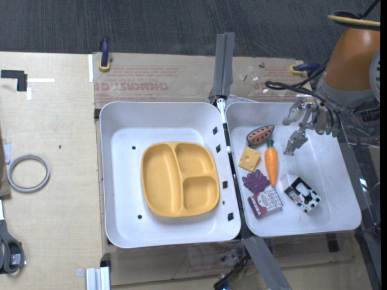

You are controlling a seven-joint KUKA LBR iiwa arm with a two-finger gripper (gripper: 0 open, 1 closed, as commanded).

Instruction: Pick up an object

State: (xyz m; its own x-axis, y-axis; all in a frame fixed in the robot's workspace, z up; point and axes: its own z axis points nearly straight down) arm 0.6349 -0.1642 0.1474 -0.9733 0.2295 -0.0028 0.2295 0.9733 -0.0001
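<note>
I was looking at a robotics lab: a plywood worktop over dark carpet, two white bins clamped side by side, a tape roll, scissors, and loose cables beside the grey-and-orange arm.

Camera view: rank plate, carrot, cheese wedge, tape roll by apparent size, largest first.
1. plate, by far the largest
2. tape roll
3. carrot, long but thin; close to the tape roll, so that order is unsure
4. cheese wedge, smallest
</note>
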